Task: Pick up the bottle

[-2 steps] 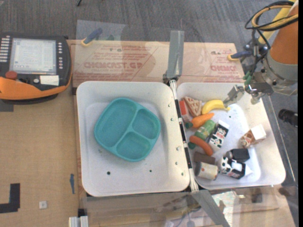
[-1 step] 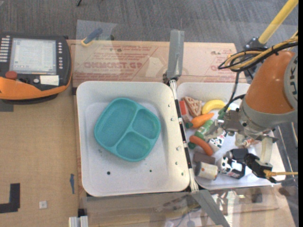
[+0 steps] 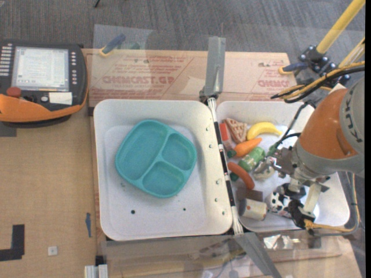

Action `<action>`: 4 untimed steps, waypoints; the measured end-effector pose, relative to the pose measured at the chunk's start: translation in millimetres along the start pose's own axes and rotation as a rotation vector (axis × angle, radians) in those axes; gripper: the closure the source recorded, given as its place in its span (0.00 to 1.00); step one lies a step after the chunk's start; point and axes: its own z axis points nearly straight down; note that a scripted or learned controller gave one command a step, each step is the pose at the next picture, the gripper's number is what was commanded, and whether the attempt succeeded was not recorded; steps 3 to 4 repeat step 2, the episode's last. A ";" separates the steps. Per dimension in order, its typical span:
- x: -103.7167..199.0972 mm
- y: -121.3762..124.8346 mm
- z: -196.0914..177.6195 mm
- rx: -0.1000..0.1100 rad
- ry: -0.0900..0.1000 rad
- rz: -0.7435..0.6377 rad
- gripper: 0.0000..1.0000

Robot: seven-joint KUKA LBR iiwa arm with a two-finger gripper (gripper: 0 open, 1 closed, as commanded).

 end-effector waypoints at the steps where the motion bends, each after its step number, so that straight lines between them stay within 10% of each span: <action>1: 15.0 71.2 25.5 0.014 -0.002 0.053 0.00; 2: -48.7 116.6 22.9 0.014 0.012 0.022 0.00; 4: -48.7 116.6 22.9 0.014 0.012 0.022 0.00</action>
